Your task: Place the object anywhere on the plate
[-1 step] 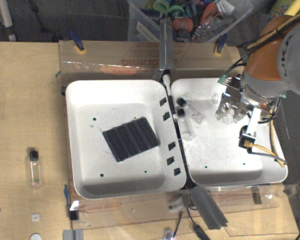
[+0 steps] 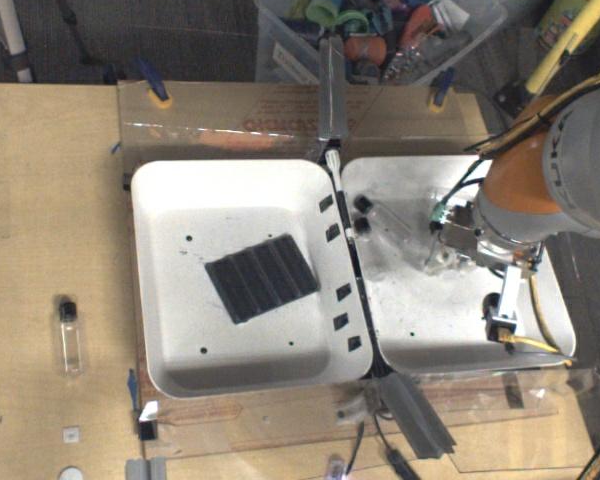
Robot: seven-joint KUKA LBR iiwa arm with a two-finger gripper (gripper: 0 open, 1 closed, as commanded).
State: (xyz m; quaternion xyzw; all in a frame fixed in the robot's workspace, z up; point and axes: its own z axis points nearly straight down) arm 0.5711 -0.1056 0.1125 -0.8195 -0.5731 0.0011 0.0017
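Note:
A black ribbed rectangular plate (image 2: 261, 277) lies tilted on the floor of the left bin (image 2: 160, 198). In the right bin (image 2: 410, 318), a small object with a black cap and what looks like a clear body (image 2: 363, 209) rests close to the divider, at the upper left of that bin. My gripper (image 2: 443, 256) is low over the middle of the right bin, right of that object and apart from it. The grey arm with its orange band (image 2: 520, 183) reaches in from the right.
A clear vial with a dark cap (image 2: 69, 335) lies on the wooden bench left of the bins. A tub of colourful items (image 2: 380, 13) stands behind the bins. Black clips (image 2: 342, 293) line the divider between the bins. Cables (image 2: 533, 313) hang from the wrist.

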